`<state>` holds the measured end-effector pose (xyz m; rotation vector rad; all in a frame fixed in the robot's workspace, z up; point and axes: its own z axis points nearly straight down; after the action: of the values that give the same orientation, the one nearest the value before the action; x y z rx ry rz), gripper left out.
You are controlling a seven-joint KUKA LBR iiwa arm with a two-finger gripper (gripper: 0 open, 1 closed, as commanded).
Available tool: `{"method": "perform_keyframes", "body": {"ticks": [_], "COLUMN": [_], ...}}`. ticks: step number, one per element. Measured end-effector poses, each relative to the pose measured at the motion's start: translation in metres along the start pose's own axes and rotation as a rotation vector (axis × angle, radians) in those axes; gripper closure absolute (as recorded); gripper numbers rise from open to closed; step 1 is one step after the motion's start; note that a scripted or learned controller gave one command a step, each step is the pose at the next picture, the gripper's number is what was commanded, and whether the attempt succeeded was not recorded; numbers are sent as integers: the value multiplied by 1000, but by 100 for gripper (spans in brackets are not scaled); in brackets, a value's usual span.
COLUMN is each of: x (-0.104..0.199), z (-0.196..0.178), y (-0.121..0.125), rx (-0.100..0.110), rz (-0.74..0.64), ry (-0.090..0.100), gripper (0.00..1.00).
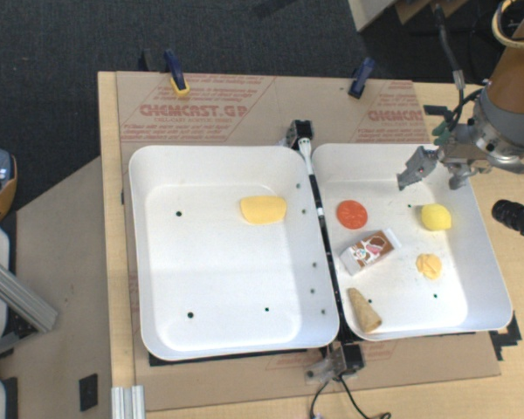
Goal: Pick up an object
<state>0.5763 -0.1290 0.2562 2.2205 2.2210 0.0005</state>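
This is looking like a robotics lab: a protective-papered board [244, 103] is lying clamped to the tabletop [70, 260] with blue clips [175, 72], two white bins [218, 251] are sitting side by side on it, cables [332, 391] are trailing off the front edge, and dark carpet [70, 24] is stretching behind.

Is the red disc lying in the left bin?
No, the red disc lies in the right bin, beside the divider.

Claw [437, 172] at arm's end, fingers spread, nothing between.
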Motion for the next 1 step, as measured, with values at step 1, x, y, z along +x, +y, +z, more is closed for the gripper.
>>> {"method": "perform_keyframes", "body": {"ticks": [1], "x": [16], "z": [141], "y": [-21], "rx": [16], "rz": [0], "ry": [4], "gripper": [0]}}
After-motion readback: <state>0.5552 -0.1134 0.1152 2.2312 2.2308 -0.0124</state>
